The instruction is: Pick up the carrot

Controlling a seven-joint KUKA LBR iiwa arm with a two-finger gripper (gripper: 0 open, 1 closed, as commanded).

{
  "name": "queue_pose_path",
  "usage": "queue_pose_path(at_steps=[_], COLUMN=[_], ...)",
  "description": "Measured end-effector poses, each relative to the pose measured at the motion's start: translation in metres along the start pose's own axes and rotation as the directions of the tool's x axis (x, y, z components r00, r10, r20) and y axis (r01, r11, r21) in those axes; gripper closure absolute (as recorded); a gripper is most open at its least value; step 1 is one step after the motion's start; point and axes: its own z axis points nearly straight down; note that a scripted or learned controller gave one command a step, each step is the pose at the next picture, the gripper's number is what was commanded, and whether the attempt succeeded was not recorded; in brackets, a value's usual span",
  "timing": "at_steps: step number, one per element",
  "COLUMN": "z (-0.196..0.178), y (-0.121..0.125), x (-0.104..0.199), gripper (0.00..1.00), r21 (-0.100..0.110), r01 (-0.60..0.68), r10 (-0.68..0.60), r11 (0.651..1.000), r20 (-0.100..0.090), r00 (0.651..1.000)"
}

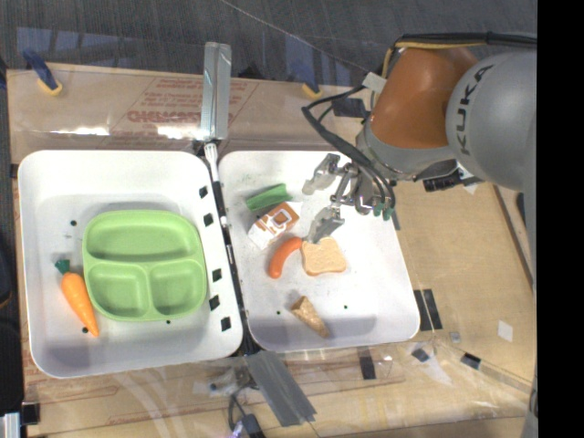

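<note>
The carrot (pixel 78 302), orange with a green top, lies in the left bin (pixel 36 181), in the gap between the bin's left wall and a green divided plate (pixel 144 265). My gripper (pixel 321 201) hangs over the right bin (pixel 388 286), far to the right of the carrot. It is open, with one finger toward the bin's back and the other just above a bread slice (pixel 324 258). Nothing sits between the fingers.
The right bin holds a green vegetable piece (pixel 266 196), a small white and orange carton (pixel 275 224), a red-orange sausage (pixel 283 255) and a brown wedge (pixel 309 315). A metal divider (pixel 215 99) stands at the back between the bins.
</note>
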Motion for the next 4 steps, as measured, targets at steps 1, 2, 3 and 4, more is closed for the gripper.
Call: queue_pose_path(at_steps=[1, 2, 3, 4], z=[0.100, 0.085, 0.000, 0.003], y=[0.038, 0.039, 0.112, 0.160], x=[0.001, -0.003, -0.022, -0.016], gripper=[0.00, 1.00, 1.00, 1.00], r21=[-0.001, 0.000, -0.003, 0.000], r01=[-0.048, -0.040, -0.062, 0.099], r10=[0.048, 0.040, 0.062, -0.099], r11=[0.999, 0.999, 0.998, 0.995], r20=[-0.004, 0.007, 0.012, 0.009], r00=[0.999, 0.999, 0.998, 0.995])
